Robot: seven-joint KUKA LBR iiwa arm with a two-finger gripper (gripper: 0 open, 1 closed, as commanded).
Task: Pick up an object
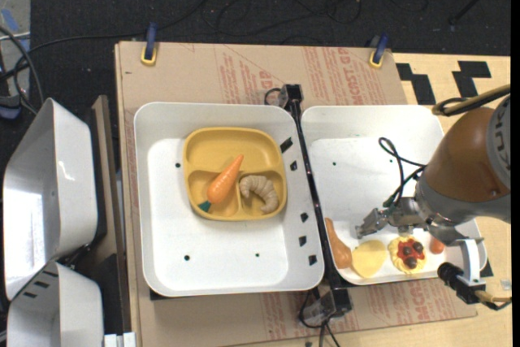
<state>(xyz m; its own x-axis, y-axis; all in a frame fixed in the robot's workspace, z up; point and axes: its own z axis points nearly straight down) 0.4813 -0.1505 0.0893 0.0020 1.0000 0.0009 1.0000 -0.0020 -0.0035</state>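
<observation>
Half the claw (375,225) hides beneath the arm (471,166), its grip unreadable.

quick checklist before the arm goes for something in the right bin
1. Pincer is over the right bin, low near its front: ok.
2. Targets within reach: pale yellow round piece, orange piece and yellow item with red and dark bits lie close by: ok.
3. Nothing held yet between the fingers: cannot tell.
4. Targets well separated: they crowd the front corner, some touching: not ok.
5. Black cable trails across the bin behind the pincer: not ok.
</observation>
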